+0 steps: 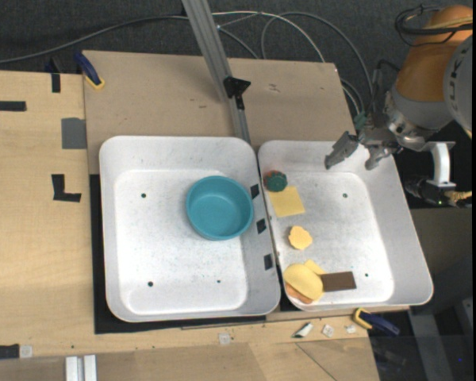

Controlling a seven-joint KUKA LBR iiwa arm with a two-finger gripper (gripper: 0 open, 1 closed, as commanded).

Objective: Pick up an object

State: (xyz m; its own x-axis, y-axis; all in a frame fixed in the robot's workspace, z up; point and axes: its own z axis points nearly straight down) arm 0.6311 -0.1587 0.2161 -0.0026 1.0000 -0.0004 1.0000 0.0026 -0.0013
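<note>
My gripper [354, 158] hangs over the far edge of the right bin [397, 236], open, with nothing between its fingers. Down the left side of that bin lie a small teal and brown round piece [276, 181], a yellow square slice [286, 202], a small yellow lump [300, 237], a larger yellow and orange piece [303, 282] and a brown bar [338, 281]. All of these sit well to the left of and nearer than the gripper. A blue bowl [218, 206] stands in the left bin [127, 236].
A grey metal pole [214, 54] slants up from between the bins at the back. Cables [301, 30] loop across the dark floor behind the bench. Blue and yellow clamps [89, 70] grip the board at the far left and at the near right [374, 321].
</note>
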